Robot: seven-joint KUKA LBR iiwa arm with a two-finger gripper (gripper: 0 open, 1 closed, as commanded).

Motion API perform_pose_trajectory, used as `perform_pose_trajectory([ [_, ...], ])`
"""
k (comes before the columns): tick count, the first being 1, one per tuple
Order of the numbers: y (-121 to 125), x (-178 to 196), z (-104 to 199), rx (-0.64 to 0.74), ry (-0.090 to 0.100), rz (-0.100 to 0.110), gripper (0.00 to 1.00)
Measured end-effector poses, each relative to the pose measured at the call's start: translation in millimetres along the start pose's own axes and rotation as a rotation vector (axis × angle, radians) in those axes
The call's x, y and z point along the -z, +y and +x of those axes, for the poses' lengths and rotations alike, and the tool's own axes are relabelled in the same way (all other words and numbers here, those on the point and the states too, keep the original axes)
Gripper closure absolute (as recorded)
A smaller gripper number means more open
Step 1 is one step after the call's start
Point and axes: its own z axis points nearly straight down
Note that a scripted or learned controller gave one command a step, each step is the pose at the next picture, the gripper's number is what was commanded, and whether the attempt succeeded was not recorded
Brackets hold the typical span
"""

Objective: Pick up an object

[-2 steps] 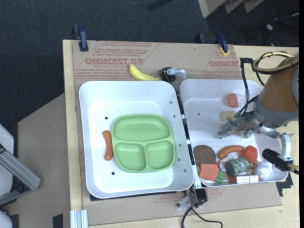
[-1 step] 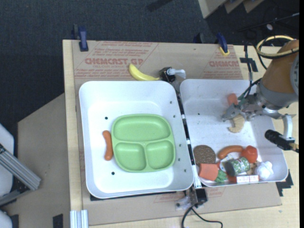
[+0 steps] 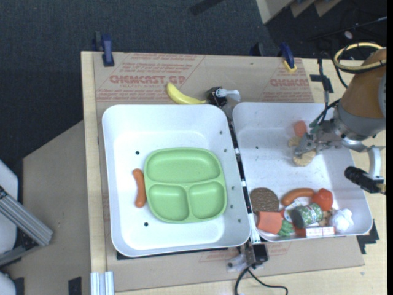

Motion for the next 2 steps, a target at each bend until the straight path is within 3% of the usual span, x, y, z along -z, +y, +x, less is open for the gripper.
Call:
perform_pose_trajectory([
  [1,21.7,115.9,86.7,0.011,0.002,-0.01,1.0],
  [2,-12.9,127.3,156.1,0.007,0.005,0.007,1.0],
])
